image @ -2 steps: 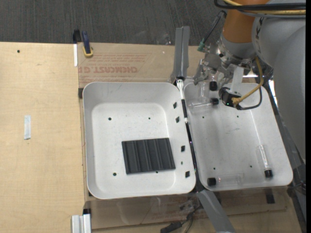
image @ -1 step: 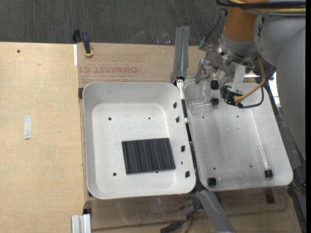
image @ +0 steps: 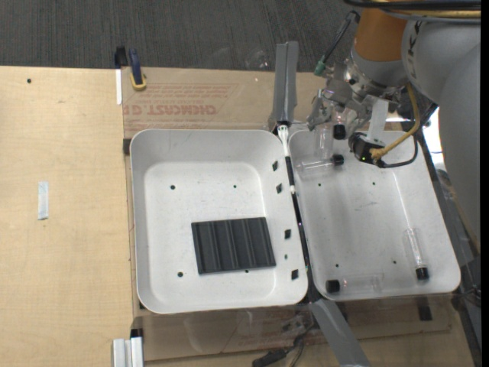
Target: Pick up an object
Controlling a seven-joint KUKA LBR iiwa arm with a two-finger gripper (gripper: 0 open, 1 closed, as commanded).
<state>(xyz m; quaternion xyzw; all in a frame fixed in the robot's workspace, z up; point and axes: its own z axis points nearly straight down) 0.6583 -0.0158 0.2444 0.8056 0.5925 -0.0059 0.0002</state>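
Note:
A dark grey ribbed rectangular pad [image: 233, 245] lies flat in the left bin [image: 153, 205], toward its near side. In the right bin [image: 367, 212] lie clear plastic tubes with black caps: one [image: 413, 252] near the right wall, one [image: 351, 284] along the near wall, and one [image: 317, 162] at the far left corner. My gripper [image: 336, 125] hangs low over that far left corner, just above the third tube. Its tip is cluttered with cables and clear parts.
The grey arm with its orange band [image: 386, 17] fills the upper right. A grey upright post [image: 285, 82] stands behind the divider between the bins. Cardboard [image: 191, 102] lies behind the left bin, and a wooden bench top [image: 61, 205] spreads to the left.

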